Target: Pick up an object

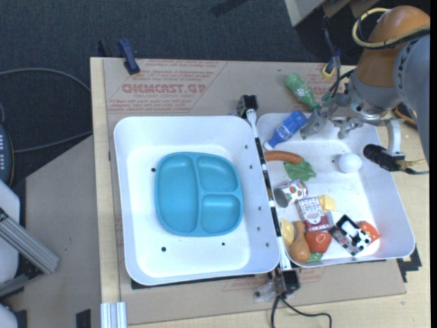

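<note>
**Bins, tray and clamps on a printed board**

The surface (171,84) is a tan board with red lettering. Two white bins sit side by side, touching: the left bin (123,183) at 9 o'clock, the right bin (386,207) at 3 o'clock. A blue three-compartment tray (198,191) lies flat in the left bin's middle. A blue clamp (128,55) grips the board's 11 o'clock corner. A black clip (248,104) sits at the bins' seam, at 12 o'clock. Dark carpet (54,19) surrounds the board.

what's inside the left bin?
One blue divided tray with three compartments, lying flat in the left bin. Nothing sits in its compartments. A few small dark spots dot the bin floor. Whatever lies under the tray is covered.
</note>
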Available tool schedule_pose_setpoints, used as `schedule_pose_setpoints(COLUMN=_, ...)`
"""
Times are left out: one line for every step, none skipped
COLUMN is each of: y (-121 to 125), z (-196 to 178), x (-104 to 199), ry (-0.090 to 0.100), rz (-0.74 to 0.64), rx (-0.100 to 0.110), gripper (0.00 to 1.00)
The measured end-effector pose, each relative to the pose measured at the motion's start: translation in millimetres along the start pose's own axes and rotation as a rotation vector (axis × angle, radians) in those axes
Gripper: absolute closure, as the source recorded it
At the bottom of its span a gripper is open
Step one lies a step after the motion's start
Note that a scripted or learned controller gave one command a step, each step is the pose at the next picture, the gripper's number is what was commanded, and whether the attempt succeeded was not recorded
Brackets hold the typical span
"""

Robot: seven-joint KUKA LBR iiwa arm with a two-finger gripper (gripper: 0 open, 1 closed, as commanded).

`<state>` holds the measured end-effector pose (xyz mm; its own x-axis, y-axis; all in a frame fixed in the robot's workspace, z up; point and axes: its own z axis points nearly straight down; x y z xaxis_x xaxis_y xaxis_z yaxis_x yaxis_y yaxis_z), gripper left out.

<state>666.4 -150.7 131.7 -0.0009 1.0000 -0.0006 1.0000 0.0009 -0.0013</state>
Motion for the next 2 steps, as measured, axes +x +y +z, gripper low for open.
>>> schedule_pose_setpoints(y=-62.7, z=47.8, x=49.0, ry=0.001, rz=0.001, rx=0.001, gripper=0.00)
schedule_pose_setpoints(y=-61.6, z=36.8, x=48.7, ry=0.001, rz=0.002, rx=-0.004, gripper=1.00)
